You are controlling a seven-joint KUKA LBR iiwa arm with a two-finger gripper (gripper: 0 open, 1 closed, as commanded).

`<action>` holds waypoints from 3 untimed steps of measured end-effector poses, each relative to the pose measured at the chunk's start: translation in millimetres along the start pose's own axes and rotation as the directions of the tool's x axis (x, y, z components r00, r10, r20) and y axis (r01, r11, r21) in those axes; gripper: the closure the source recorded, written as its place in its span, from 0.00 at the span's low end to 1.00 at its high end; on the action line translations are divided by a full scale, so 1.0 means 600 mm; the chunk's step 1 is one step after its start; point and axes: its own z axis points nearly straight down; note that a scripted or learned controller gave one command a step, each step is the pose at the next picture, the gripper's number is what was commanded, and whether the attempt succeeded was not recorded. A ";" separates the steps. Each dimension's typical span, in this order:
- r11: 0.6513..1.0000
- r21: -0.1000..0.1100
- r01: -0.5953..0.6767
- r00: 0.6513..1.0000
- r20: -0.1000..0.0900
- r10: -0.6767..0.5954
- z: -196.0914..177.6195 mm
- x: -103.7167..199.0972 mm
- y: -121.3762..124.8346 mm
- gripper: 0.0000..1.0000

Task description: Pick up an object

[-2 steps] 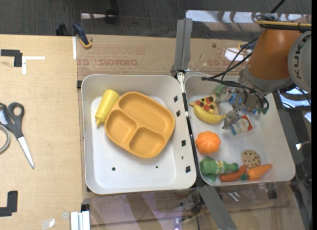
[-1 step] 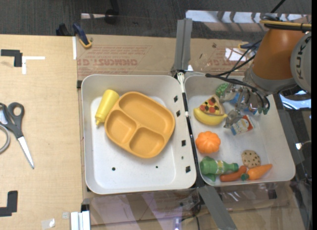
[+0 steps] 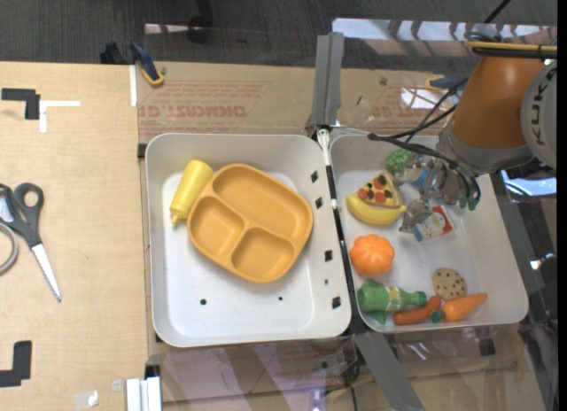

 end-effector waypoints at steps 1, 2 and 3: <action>1.000 0.002 0.002 1.000 0.010 -0.002 -0.020 -0.005 0.000 1.00; 0.999 0.001 0.045 0.999 -0.016 -0.045 -0.274 0.005 -0.027 1.00; 0.985 -0.004 0.173 0.985 -0.020 -0.173 -0.010 0.081 0.037 1.00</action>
